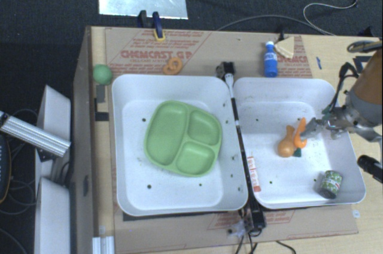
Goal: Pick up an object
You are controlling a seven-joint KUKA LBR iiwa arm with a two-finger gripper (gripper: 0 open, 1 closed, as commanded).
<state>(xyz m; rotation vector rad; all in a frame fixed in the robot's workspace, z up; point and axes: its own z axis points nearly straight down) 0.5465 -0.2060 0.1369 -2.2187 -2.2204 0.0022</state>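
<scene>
Gripper (312, 129) sits low at right-center of frame in the right bin (269, 94), tips at the orange pear-shaped toy (289, 142), opening and grasp unclear; small green can (330, 183) lies lower right.

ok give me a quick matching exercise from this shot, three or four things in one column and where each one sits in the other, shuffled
Things:
1. green divided plate
2. orange gourd-shaped toy
3. small dark can
4. blue bottle

Places:
A. on the bench behind the bins
B. middle of the right bin, near the gripper
C. middle of the left bin
D. near corner of the right bin

Pairs: 1-C, 2-B, 3-D, 4-A
</scene>
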